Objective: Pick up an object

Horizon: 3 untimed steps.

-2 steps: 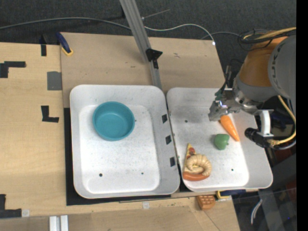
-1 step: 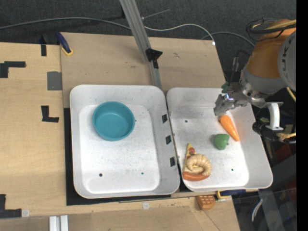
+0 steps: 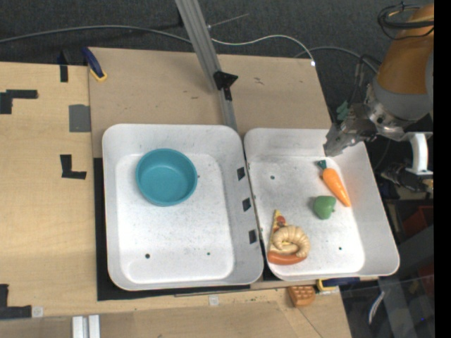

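Observation:
In the right bin (image 3: pixel 282 153) lie an orange toy carrot (image 3: pixel 335 184), a small green piece (image 3: pixel 324 207) just below it, and a tan curled pastry on a red strip (image 3: pixel 289 242) near the front. My gripper (image 3: pixel 335 145) hovers at the bin's far right corner, just above the carrot's green top. Nothing shows between its fingers. A blue bowl (image 3: pixel 166 177) sits in the left bin (image 3: pixel 127 259).
A slanted metal pole (image 3: pixel 204 44) rises behind the bins. Cables run across the dark floor at the back. A small orange block (image 3: pixel 301 295) lies on the bench in front of the right bin.

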Each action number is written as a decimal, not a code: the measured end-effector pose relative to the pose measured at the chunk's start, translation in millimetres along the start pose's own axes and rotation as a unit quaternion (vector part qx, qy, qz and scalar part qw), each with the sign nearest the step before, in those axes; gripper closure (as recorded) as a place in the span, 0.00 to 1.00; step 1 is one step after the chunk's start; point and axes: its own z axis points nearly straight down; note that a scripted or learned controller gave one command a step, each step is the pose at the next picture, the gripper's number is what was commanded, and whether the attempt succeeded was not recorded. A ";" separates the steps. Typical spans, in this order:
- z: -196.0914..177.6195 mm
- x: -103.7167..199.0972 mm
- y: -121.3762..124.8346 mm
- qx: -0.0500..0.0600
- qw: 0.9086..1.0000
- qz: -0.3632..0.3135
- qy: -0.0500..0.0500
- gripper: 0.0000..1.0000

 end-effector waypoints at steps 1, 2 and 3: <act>14.6 50.7 7.0 0.003 1.000 -0.002 0.001 1.00; 27.3 107.1 22.8 0.003 1.000 -0.003 0.001 1.00; 23.8 151.6 30.7 0.003 1.000 -0.002 0.001 1.00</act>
